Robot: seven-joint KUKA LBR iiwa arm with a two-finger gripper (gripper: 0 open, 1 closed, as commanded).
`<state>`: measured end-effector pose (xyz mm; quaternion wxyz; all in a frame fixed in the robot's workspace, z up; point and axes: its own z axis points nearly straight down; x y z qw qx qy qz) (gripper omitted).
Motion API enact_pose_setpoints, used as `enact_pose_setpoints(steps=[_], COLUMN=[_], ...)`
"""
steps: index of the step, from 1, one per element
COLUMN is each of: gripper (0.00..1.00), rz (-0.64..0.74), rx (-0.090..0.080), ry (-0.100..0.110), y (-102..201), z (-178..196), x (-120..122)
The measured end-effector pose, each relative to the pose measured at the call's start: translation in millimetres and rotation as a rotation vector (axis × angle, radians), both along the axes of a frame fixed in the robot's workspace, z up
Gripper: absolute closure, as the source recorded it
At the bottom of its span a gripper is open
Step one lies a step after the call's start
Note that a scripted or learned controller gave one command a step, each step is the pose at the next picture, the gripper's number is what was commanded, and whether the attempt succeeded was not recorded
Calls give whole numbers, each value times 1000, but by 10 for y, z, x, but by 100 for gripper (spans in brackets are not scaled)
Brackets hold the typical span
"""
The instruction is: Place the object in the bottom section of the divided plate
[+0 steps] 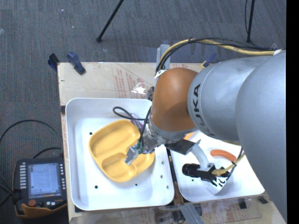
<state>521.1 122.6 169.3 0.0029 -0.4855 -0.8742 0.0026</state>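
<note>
the gripper (its grip i cannot tell) hangs over the yellow plate; best release low, inside the bottom section.

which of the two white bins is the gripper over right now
The bin on the view's left, the one holding the yellow divided plate; the gripper hangs above that plate. The other bin holds a small orange object.

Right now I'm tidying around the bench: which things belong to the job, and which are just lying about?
Job: yellow divided plate in the left bin; gripper over the plate.
Lying about: orange item in the right bin (perhaps the object, cannot tell); blue clamp at the bench corner; pendant beside it.
</note>
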Motion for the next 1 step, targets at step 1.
enact_pose_setpoints(steps=[1], gripper=[0], rz=[0], rx=[0], ry=[0], y=[0], z=[0], x=[0])
